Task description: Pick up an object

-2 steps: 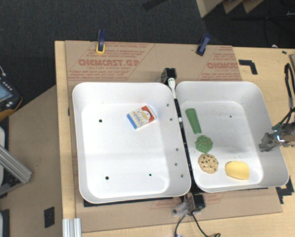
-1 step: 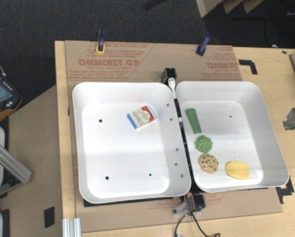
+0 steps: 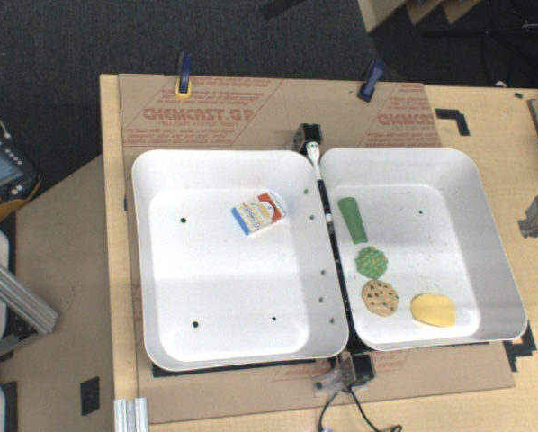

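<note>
Cannot tell whether the gripper is released, clenched or grasping anything, so best treated as unknown before committing.

Easiest target, by judgement: the small flat white packet with blue and red print [image 3: 258, 213], lying alone and slightly askew in the upper middle of the left shallow white bin [image 3: 143, 241]. Open floor on every side, well apart from all four walls. Best approached straight down, with the jaws turned to close across the packet's shorter side. Probably thin, so likely needs a low, careful descent to catch it rather than skim over it.

Harder choices in the right shallow white bin [image 3: 487, 207]:
- The green stick-shaped piece [image 3: 352, 220] lies lengthwise just beside the left wall. Little room there for a jaw on the wall side.
- The round bumpy green piece [image 3: 372, 262] and the brown speckled cookie-like disc [image 3: 380, 297] sit near each other, also close to that wall. Risk of nudging one while closing on the other.
- The smooth yellow rounded lump [image 3: 433, 310] sits near the front wall, apart from the disc, with open floor behind it. Likely to roll or slip if pinched off-centre.

Mind the raised rims where the two bins meet at the centre. Crossing over calls for lifting clear above them. Wide bare floor remains in the right bin's far half.
</note>
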You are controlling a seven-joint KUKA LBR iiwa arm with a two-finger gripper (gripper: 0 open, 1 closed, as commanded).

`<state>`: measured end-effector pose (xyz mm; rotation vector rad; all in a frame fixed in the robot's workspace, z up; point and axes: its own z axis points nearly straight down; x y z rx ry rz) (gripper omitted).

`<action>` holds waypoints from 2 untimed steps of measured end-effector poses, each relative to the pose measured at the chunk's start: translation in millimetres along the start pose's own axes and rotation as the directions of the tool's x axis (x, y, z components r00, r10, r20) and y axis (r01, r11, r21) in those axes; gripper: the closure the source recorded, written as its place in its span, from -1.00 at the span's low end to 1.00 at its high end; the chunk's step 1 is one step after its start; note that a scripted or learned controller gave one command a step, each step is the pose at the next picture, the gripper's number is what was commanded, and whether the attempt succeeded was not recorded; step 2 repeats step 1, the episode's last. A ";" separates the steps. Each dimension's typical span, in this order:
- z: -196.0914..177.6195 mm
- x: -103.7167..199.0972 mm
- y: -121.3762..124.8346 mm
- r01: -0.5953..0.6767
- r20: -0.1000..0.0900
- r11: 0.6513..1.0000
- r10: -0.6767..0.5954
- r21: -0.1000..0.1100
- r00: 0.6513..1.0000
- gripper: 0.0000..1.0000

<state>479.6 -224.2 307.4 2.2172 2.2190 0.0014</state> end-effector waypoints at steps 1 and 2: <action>204.6 2.0 -3.5 -0.002 -0.008 1.000 0.002 0.014 1.000 1.00; 204.6 2.0 -3.5 -0.002 -0.008 1.000 0.002 0.014 1.000 1.00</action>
